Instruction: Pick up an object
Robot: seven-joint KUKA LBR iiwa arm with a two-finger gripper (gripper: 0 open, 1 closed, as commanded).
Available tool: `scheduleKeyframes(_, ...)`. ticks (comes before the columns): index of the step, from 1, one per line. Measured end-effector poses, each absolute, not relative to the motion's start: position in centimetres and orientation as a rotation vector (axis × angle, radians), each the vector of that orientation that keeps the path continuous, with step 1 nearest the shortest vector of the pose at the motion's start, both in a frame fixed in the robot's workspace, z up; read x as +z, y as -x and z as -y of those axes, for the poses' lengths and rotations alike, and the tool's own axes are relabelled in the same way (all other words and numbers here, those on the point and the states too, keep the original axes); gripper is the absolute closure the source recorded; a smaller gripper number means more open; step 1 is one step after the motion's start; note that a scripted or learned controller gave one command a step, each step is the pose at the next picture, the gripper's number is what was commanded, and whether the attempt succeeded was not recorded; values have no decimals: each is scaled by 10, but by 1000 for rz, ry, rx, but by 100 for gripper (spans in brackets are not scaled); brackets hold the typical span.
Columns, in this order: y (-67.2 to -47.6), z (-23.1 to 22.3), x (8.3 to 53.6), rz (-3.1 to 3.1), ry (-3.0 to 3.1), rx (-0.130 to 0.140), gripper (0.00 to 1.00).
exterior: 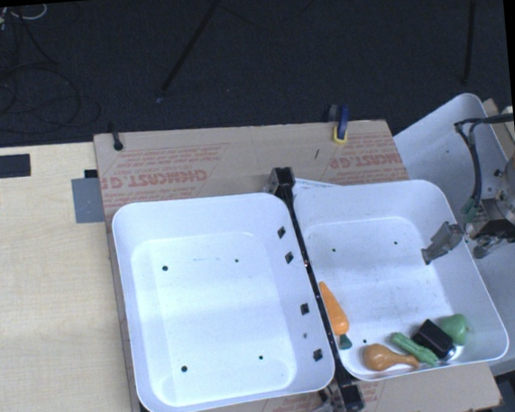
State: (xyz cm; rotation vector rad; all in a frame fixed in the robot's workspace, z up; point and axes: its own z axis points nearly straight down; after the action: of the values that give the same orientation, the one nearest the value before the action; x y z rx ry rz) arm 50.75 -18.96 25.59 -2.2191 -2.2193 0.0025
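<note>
Several small objects lie along the front of the right bin (447, 196). An orange carrot-shaped toy (333, 308) with a green tip rests against the divider side. Toward the front right corner sit a tan gourd-shaped piece (381, 356), a long green piece (413, 348), a black block (431, 338) and a round green object (454, 326). My gripper (460, 239) hangs over the right bin's right rim, well behind and above the cluster, touching none of the objects.
The left bin (127, 258) stands beside the right one on a cardboard sheet (235, 162). A black clip strip (305, 277) joins the bins. A white surface (441, 133) and cables lie at the right, by the arm.
</note>
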Motion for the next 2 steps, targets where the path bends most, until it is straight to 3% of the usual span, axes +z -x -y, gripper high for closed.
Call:
scheduleKeyframes(1, -570, 128, 134, 2223, 2207, 4, 0)
scheduleKeyframes(2, -626, 77, 141, 2228, 2215, -3, 0)
